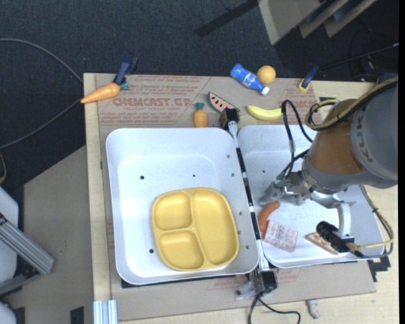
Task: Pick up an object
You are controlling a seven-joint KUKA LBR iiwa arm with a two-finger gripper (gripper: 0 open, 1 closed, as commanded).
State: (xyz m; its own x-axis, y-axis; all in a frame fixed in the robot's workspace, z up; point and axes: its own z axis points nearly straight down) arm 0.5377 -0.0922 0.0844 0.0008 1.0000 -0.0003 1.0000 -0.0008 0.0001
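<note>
Orange sausage [268, 211] just under the gripper [283, 190] — grip state impossible to tell. Best lowered straight, centred along its length, clear of the packet [280, 235] beside.

A tan worktop [95, 209] sits on dark blue-grey carpet [44, 126], with pale furniture [304, 16] at the top and a thin cable [38, 47] trailing across the floor.

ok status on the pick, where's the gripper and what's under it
Gripper low in right bin, fingers unclear. Orange sausage-shaped toy just below it, not held. Clear packet lies beside the toy. Arm hides the bin's middle.
</note>
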